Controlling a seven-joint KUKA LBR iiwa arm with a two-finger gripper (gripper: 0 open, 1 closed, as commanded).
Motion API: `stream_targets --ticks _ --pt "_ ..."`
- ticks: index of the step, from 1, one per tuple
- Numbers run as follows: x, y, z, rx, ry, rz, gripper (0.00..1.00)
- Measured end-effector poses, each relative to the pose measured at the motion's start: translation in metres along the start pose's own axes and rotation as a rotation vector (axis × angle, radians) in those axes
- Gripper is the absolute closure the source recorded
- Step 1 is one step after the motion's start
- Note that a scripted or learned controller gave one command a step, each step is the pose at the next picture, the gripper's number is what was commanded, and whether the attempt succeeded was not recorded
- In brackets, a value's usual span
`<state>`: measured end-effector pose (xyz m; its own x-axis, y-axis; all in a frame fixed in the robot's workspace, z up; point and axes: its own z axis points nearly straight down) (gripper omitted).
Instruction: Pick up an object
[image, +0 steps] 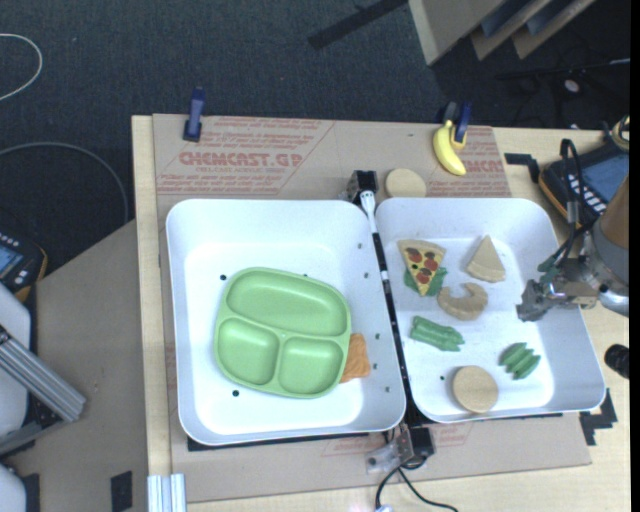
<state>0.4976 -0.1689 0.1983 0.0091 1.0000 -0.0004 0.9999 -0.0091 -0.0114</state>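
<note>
Nothing is picked yet: we are hovering our gripper (533, 300), apparently empty, its opening unclear, just above the green beans (519, 360) lying untouched.

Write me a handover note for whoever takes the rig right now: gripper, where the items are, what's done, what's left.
Gripper: over the right bin's right side, low, holding nothing that I can see; finger state unclear.
Right bin: pizza slice, tan wedge, curved brown piece, long green piece, small green piece, tan disc.
Left bin: green divided plate with an orange piece at its right edge.
On the bench behind the bins: banana, tan round.
Done: nothing picked.
Left: grasp and lift one item; the small green piece lies nearest the gripper.
</note>
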Motion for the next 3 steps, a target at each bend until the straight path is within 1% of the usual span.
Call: stream_targets --ticks 1,2,3 --pt "-0.053 0.023 0.116 -0.003 0.008 -0.009 1.0" --pt "-0.054 -0.006 0.085 -0.009 0.002 -0.007 1.0" --pt "-0.055 -0.002 0.111 -0.017 0.0 -0.009 1.0"
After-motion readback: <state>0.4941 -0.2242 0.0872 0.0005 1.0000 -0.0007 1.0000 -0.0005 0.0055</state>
